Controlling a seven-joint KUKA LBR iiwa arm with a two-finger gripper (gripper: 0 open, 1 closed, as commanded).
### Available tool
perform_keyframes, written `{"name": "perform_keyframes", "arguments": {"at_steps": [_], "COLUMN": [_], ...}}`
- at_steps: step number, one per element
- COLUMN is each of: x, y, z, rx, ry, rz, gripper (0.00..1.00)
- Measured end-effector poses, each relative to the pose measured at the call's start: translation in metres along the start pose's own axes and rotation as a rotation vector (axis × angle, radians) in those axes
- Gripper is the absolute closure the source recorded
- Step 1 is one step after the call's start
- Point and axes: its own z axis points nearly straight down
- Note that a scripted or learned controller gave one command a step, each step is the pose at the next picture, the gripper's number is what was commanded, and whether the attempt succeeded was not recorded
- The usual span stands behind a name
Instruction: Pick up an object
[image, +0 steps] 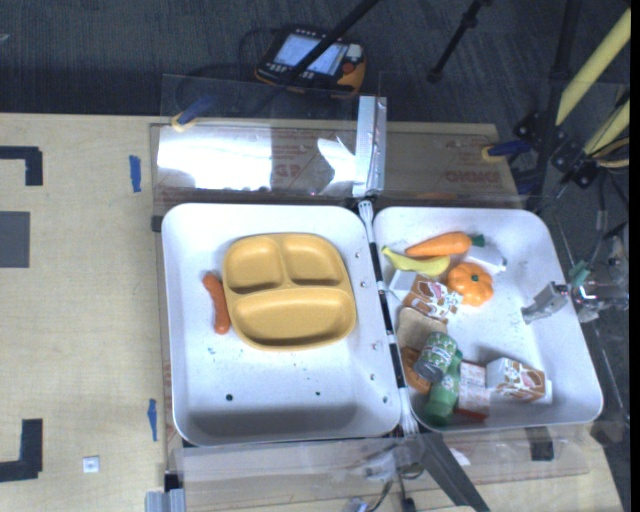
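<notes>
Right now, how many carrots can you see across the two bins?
1. A carrot lies at the far end of the right bin, just beyond the banana. The orange thing in the left bin looks like a sausage. The pile could hide more.

A small silvery-grey metal gripper (548, 300) with angular, shiny parts at the frame's right side, joined to a blurred grey piece with a small green mark

bright, even overhead light on the desk (80, 300), strong white glare across the clear panel (260, 160) behind the bins (190, 240), soft shadows inside them, floor (100, 50) dim beyond, picture slightly soft and grainy
</notes>
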Motion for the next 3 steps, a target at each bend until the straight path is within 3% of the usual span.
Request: {"name": "perform_keyframes", "arguments": {"at_steps": [1, 2, 3], "x": [0.028, 0.070, 0.102], "y": [0.064, 0.102, 0.153], "z": [0.055, 0.098, 0.099], "rx": [-0.005, -0.010, 0.005], "ry": [-0.004, -0.005, -0.007], "rz": [-0.085, -0.005, -0.104], "gripper": [0.00, 0.00, 0.00]}}
